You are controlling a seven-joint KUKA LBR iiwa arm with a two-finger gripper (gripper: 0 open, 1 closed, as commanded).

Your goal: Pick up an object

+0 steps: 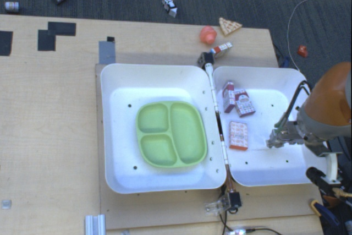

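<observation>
While the pincer hangs with fingers I cannot tell apart, the small packet lies near, toward the divider, long axis upright.

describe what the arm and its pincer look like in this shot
The arm enters from the right: a rounded body with a broad orange band over grey metal near the wrist. A thin dark cable loops along its left side. The pincer is small, grey and metallic, over the right bin.
</observation>
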